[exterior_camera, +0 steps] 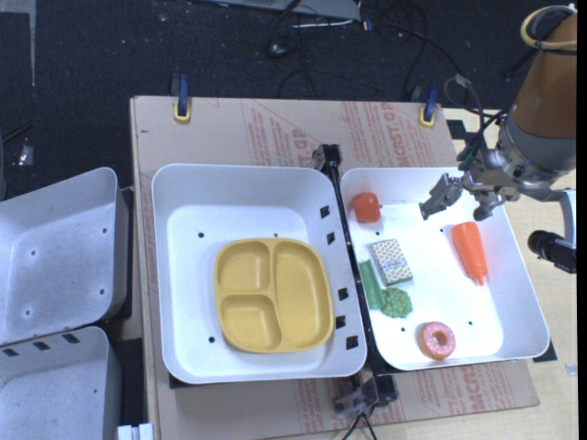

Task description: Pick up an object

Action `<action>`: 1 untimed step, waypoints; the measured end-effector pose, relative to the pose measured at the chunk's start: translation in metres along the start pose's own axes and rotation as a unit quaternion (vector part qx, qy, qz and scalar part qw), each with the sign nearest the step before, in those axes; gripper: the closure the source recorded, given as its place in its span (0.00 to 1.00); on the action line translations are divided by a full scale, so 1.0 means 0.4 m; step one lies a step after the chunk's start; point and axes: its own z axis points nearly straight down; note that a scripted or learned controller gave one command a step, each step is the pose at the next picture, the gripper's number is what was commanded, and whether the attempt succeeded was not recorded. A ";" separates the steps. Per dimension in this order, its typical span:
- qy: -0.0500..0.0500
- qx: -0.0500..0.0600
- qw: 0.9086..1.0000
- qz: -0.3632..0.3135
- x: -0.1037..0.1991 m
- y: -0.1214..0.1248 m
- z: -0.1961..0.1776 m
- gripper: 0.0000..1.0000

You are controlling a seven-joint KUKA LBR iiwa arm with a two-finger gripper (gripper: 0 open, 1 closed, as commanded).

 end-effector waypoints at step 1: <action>-0.001 -0.005 1.000 -0.001 0.000 0.004 -0.013 0.00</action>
